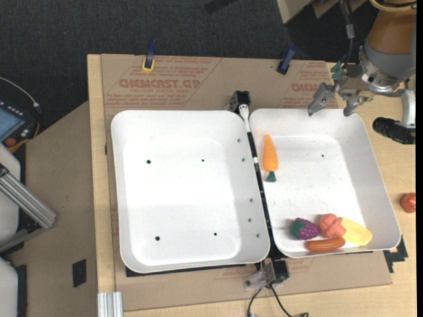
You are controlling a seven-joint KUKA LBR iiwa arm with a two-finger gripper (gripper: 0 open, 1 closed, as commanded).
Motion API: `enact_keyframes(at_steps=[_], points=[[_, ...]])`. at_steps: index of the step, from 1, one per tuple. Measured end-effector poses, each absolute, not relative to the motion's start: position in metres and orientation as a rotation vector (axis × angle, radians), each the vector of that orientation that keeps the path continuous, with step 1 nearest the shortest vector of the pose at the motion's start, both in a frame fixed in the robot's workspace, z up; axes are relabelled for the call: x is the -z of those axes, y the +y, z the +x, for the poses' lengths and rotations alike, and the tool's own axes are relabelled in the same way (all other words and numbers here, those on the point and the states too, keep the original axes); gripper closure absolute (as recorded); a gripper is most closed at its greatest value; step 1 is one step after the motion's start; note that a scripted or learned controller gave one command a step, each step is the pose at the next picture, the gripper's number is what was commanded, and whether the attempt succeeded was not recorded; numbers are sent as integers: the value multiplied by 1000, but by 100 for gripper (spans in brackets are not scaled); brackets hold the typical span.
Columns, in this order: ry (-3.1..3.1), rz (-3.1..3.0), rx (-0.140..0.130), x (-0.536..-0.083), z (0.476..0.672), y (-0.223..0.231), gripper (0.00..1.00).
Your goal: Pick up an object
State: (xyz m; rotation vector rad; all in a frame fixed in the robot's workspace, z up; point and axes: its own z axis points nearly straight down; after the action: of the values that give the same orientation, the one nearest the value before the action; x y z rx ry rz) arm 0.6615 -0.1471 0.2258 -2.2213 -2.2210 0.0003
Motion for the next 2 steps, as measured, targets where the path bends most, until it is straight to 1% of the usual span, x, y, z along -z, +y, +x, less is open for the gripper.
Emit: enact_keyframes(at_steps=[1, 2], points=[[-2232, -2227, 10, -389, 649, -138, 0], [-2228, -2222, 5, -512, 593, -101, 0]])
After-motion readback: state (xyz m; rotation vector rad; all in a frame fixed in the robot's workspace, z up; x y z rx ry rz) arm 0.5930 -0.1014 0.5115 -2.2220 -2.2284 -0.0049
